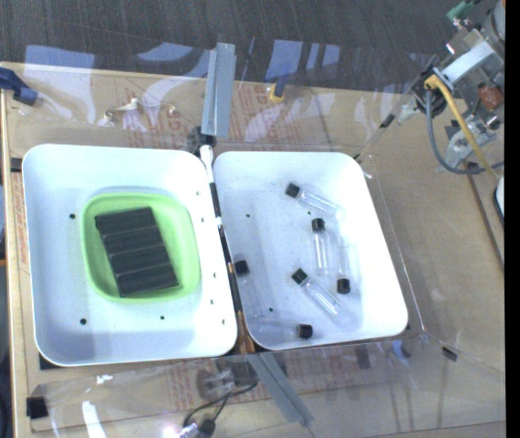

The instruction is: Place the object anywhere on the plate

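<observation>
While the arm's end (468, 62) sits at the far right, well apart from both bins, I cannot tell how its gripper stands. Clear vials with black caps (318, 245) lie scattered in the right bin (380, 245). On the left, the green plate (91, 245) in the left bin (50, 318) bears a dark ribbed block (137, 249).

Left bin (46, 327): I see it touching the right bin along their shared middle edge.
Plate (91, 222): it lies in the left bin, near its middle.
Block (135, 251): it rests on the plate.
Right bin (383, 313): it holds several vials (318, 238), scattered apart.
Arm (465, 62): I see it at the far right, behind the right bin.
</observation>
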You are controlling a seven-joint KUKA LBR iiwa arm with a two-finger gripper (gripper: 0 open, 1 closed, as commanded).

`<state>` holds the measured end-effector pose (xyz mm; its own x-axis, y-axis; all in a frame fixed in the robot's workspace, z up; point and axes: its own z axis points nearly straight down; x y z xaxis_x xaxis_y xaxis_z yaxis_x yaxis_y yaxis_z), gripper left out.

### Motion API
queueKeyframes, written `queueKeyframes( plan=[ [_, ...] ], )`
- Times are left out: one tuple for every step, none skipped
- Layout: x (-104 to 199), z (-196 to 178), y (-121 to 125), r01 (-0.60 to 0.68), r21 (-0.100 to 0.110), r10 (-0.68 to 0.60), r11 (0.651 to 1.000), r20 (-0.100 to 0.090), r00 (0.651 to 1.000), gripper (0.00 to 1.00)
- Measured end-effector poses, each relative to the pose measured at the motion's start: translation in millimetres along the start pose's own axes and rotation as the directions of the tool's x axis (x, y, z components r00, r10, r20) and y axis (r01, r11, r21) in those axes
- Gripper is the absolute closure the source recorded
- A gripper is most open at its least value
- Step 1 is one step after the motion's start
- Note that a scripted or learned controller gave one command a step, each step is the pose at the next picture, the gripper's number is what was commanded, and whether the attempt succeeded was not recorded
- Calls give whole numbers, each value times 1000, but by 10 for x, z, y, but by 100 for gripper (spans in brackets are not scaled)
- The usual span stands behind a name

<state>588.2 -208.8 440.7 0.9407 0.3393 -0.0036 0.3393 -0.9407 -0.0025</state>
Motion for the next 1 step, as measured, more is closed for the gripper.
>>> queueKeyframes(
  plan=[
    [-689,-8,-223,-140,2,140,990,0,990,0]
  ],
)
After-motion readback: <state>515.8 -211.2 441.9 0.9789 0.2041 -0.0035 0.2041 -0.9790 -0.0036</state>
